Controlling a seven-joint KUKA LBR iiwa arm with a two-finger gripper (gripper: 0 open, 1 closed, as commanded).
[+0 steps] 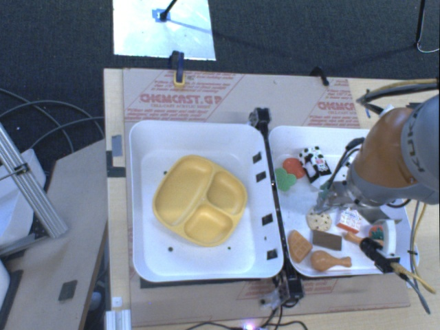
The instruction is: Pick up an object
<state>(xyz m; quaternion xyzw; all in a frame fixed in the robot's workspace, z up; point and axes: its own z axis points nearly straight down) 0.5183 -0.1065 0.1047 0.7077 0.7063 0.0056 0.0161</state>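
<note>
Beige cookie (318, 221), just below end effector (324, 201)

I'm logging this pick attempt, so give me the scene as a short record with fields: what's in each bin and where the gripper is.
left bin: yellow three-compartment tray, tilted in the bin
right bin: toy cow, red piece, green piece, round cookie, brown block, toy drumstick, orange wedge, small red-and-white packet
gripper: low in the right bin, just above the cookie
fingers: cannot tell
held object: none visible
</note>
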